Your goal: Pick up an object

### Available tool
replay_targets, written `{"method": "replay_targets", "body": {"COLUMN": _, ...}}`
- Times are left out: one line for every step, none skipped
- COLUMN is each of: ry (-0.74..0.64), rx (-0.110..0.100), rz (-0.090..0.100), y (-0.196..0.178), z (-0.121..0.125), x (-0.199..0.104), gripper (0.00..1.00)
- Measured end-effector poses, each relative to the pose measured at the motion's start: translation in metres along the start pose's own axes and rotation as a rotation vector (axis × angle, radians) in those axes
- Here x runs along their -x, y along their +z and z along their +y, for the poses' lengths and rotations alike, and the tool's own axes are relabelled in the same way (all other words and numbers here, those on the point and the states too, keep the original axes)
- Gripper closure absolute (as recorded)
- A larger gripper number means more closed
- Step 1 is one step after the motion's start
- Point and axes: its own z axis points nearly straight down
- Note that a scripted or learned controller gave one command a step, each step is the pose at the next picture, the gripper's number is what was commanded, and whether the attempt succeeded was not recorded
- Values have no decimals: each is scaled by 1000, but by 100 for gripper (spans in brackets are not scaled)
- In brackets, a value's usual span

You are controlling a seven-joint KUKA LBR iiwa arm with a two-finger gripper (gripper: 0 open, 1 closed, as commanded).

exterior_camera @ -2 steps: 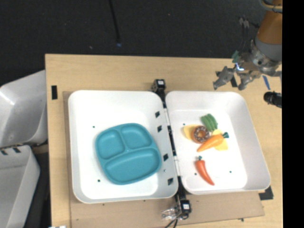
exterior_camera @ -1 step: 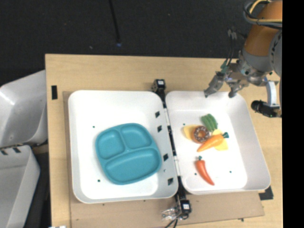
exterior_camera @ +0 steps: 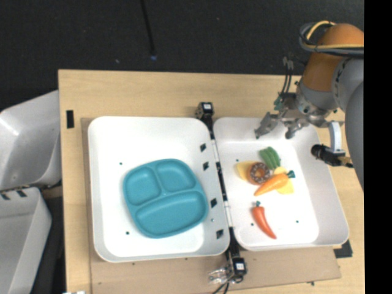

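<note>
Gripper [exterior_camera: 280, 125] fingers apart, nothing held, upper right — toys [exterior_camera: 269, 173] packed tight — risk: grip slips w/ crowding.

One fixed overhead camera, slanted down over both bins [exterior_camera: 98, 164].

1. The arm [exterior_camera: 334, 60] comes in from the upper right of the frame, grey with the orange band sitting above the wrist.
2. Wrist is bent down and to the left.
3. The gripper [exterior_camera: 280, 126] hangs at right of centre, its fingers [exterior_camera: 266, 127] spread apart with nothing between them.
</note>
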Motion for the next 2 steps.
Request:
{"method": "replay_targets", "body": {"ry": -2, "rx": 2, "rz": 0, "y": 47, "z": 0, "x": 1, "gripper": 0}}
{"method": "replay_targets", "body": {"ry": -3, "rx": 10, "rz": -4, "y": 32, "z": 2, "x": 2, "gripper": 100}}
